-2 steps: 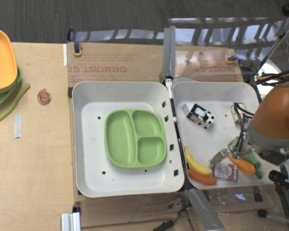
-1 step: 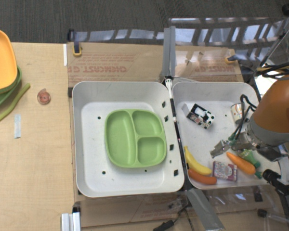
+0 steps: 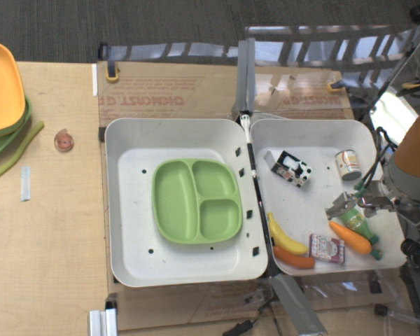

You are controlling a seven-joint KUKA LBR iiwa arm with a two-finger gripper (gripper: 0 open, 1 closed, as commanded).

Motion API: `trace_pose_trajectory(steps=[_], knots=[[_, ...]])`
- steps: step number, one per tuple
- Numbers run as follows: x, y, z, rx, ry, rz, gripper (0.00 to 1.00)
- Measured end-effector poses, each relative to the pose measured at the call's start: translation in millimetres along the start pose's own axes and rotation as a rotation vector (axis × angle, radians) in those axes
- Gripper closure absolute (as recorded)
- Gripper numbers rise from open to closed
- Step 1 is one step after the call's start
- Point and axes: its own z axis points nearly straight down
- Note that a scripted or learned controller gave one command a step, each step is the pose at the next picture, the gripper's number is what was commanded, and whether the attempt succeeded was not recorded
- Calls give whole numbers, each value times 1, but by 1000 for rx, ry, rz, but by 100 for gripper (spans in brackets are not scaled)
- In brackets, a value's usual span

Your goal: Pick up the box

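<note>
- Bins: two shallow white bins sit side by side on the surface (image 3: 56, 257), the left bin (image 3: 126, 208) and the right bin (image 3: 315, 135) touching along their inner walls.
- Left bin holds a green divided plate (image 3: 196, 201), lying flat near its middle with three compartments.
- Right bin carries the loose items: a small pink and white box (image 3: 327, 248) lies flat near the front wall, just beside the red end of a yellow banana (image 3: 285, 238) on its left and an orange carrot (image 3: 351, 237) on its right.
- Carrot rests at a slant, its green top toward the right wall, touching or nearly touching a green bottle-like item (image 3: 353, 220) above it.
- Black and white object (image 3: 292, 168) lies in the rear half of the right bin, and a small tin can (image 3: 347, 164) stands well to its right near the rear corner.
- End effector (image 3: 350, 205) reaches in from the right, low over the right bin just above the green item and the carrot, apart from the box; its metal fingers blur together, so how far they are parted cannot be told, and nothing is seen between them.
- Arm's orange band (image 3: 413, 156) shows at the right edge.
- Outside the bins, on the far left of the surface, orange and green plates (image 3: 0, 110) are stacked, with a small pink object (image 3: 64, 141) near them.
</note>
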Motion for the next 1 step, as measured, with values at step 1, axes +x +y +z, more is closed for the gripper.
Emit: trace_pose_trajectory(steps=[1], knots=[[31,-2,40,3,1,62,0]])
